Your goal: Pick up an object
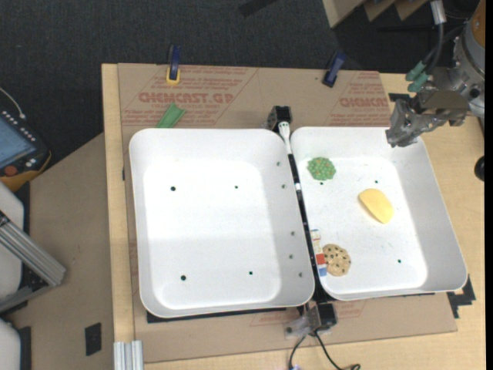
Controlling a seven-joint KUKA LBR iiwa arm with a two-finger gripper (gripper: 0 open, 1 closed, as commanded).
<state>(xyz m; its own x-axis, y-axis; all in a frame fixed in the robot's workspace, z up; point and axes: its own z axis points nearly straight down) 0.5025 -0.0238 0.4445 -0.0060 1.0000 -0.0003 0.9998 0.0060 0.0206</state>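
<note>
Pincer [402, 133] hangs at the far right corner of the right bin [439, 206], over its rim, with nothing visible between its tips; whether it is spread or closed I cannot tell, since the tips merge into one grey blur.

Risks, as I judge them: the pincer sits well apart from every object, so a straight descent from here would close on bare plastic or strike the raised bin wall. Any of the three things would also be awkward to catch.

Going left to right: the left bin [154, 206] is smooth white moulded plastic with rounded corners and a few dark dots on its floor. Just right of the divider, in the right bin, lies a small green lump [321, 168] at the far side, knobbly and roundish, which may squash or roll. Nearer, a flat round cookie [336, 260] with dark specks lies close to the near left corner; so thin a thing could slip under the tips, and the wall crowds it. Further right, a smooth yellow oval piece [376, 205] lies mid-bin; its curved, glossy surface could squirt out sideways.
</note>
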